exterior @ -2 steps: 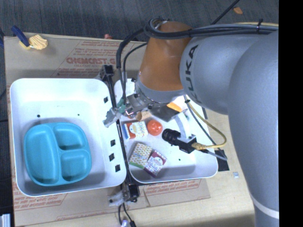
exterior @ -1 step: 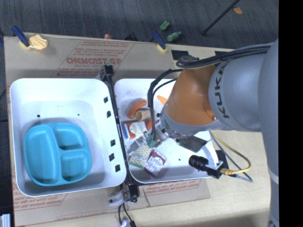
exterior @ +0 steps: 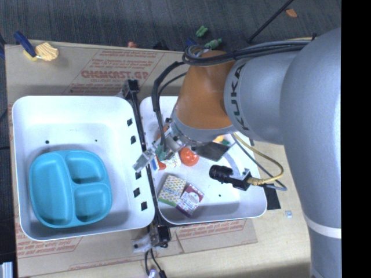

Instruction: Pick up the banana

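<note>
Apparently no banana is visible; possibly hidden under the arm (exterior: 206,97). Gripper (exterior: 155,155) low at right bin's (exterior: 255,210) left wall, grip state unreadable.

We see 2 bins (exterior: 35,114) of smooth white plastic, the left holding a glossy blue plastic tray (exterior: 69,187). The arm (exterior: 301,97) looks smooth matt grey, its orange band (exterior: 206,94) satiny. The bench (exterior: 110,68) resembles printed cardboard.
</note>
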### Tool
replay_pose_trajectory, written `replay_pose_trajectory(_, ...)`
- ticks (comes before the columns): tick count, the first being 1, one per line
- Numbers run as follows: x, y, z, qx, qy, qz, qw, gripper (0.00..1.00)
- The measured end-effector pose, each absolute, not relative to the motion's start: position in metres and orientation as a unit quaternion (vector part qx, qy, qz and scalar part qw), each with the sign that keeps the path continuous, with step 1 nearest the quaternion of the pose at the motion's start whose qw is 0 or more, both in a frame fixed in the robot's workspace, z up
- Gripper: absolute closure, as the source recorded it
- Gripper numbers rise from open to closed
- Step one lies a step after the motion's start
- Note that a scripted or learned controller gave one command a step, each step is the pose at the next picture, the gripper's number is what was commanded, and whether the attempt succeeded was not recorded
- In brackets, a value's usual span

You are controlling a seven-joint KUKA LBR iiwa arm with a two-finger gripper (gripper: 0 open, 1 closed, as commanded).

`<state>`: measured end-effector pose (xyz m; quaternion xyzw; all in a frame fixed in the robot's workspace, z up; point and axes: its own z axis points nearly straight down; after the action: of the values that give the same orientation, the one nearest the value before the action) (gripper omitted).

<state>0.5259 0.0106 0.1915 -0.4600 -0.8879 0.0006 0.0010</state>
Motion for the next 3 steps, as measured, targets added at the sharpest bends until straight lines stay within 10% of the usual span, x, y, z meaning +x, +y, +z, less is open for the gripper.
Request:
replay_pose_trajectory(1,0.476,-0.031,0.206,-0.311,-0.95,0.0009,0.002,0.0)
replay_pose_trajectory(3,0.476,0.122,0.102,-0.365,-0.931,0.0009,0.001,0.0)
